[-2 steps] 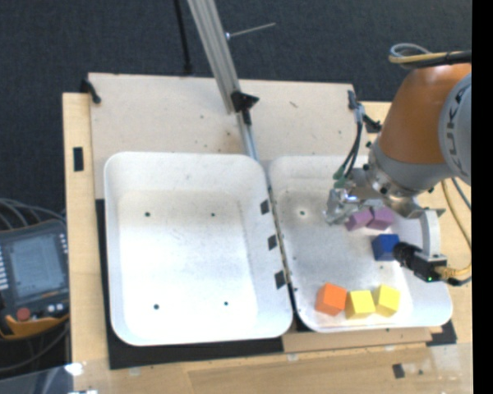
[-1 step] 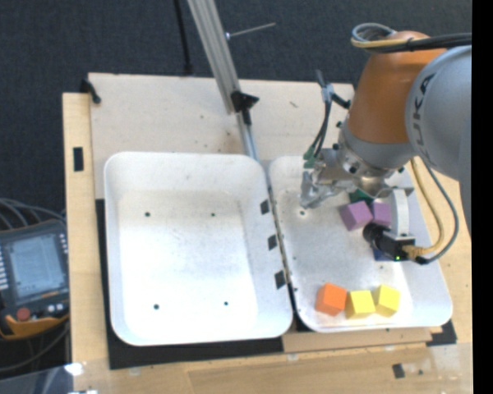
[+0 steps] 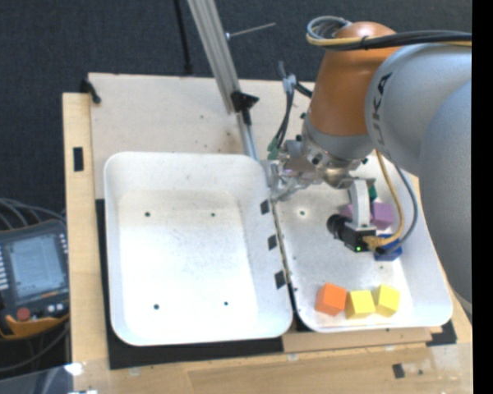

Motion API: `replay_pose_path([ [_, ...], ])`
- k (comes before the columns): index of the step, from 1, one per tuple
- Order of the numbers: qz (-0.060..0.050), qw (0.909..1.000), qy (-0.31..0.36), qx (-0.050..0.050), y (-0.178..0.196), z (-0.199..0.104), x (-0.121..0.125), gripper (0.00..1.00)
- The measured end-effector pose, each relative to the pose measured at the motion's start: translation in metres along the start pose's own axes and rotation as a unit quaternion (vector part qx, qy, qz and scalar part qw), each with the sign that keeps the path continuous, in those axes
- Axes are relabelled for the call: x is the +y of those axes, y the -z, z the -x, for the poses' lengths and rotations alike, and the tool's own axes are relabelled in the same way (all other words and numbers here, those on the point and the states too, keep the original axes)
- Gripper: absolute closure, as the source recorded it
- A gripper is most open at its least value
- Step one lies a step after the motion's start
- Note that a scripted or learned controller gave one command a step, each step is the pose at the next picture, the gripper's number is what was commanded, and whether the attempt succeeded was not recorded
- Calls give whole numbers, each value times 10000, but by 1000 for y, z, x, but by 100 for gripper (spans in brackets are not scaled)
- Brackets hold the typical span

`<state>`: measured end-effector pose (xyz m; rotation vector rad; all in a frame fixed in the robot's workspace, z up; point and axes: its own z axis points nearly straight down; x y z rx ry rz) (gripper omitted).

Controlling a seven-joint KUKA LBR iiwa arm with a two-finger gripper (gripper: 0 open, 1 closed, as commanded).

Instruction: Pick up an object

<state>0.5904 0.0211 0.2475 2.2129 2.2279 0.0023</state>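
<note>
Blocks line the near wall of the right shallow white plastic bin (image 3: 312,249): a matt orange cube (image 3: 331,299), a matt yellow cube (image 3: 361,304) touching it, and a second yellow cube (image 3: 388,300) touching that. A pale purple block (image 3: 383,214) lies farther back, partly hidden under the wrist. We see the gripper (image 3: 283,179) poised over the bin's far left corner, beside the rim it shares with the left white bin (image 3: 189,245), well apart from the row. Whether it is spread or closed we cannot tell, and we see nothing held. We judge the pick not yet made. The row is packed tight against the wall, so the orange cube, with its left side free, looks the easiest target.
</note>
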Motion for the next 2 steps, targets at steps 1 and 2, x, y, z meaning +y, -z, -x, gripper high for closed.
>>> replay_pose_path([
  [1, 5, 10000, -1, 6, 6, -44, 28, 100],
  [2, -4, 10000, -12, -2, -9, -78, 49, 100],
])
